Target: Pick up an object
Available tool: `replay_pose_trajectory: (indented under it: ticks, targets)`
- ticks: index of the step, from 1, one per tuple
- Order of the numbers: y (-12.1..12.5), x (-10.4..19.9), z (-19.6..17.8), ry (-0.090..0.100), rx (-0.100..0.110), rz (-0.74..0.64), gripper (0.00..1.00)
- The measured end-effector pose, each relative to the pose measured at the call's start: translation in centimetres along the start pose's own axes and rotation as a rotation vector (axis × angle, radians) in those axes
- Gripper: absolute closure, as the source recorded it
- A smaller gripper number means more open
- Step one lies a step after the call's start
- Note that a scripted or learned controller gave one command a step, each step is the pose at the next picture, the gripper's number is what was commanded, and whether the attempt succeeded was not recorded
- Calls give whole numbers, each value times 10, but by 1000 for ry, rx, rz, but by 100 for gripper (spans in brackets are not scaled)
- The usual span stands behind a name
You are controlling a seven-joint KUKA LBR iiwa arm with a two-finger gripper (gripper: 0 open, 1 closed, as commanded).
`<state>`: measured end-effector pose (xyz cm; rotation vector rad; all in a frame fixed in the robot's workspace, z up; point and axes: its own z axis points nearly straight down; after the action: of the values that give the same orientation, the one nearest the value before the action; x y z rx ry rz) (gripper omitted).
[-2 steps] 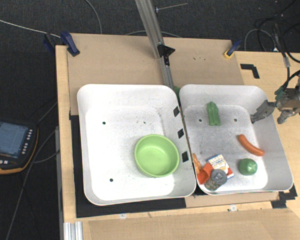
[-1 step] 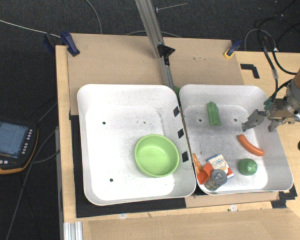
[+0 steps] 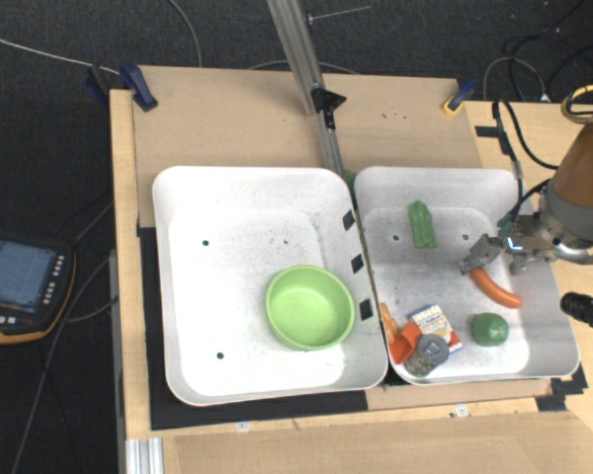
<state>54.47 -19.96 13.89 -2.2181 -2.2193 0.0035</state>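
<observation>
Gripper [image 3: 486,253] sat at the right-centre of the frame, low in the right-hand shallow white plastic bin [image 3: 455,188], w/ dark fingers splayed wide and nothing between them. Its tips hung just above the upper-left end of a long orange carrot-shaped toy [image 3: 497,286], prob. the pick target, since the open jaws were lined up over it. Couldn't tell if they touched it.

Other candidates in that bin: a green oblong block [image 3: 421,223] toward upper centre, well apart; a round green ball-like object [image 3: 490,329] just below the carrot; a small clutter of a printed card and grey disc [image 3: 428,342] at the bottom edge.

A light-green plastic bowl [image 3: 310,307] sat upright in the left bin [image 3: 208,196], lower right corner. Both bins lay on the cardboard-topped tabletop [image 3: 247,107].
</observation>
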Motion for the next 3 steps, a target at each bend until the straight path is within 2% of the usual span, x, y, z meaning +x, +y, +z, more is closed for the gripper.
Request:
replay_pose_trajectory:
  ticks: [1,2,3]
  targets:
    - [-1,0,45,0,-1,0,0]
    - [1,0,33,-1,-6,0,100]
    - [-6,5,-24,-2,-9,0,100]
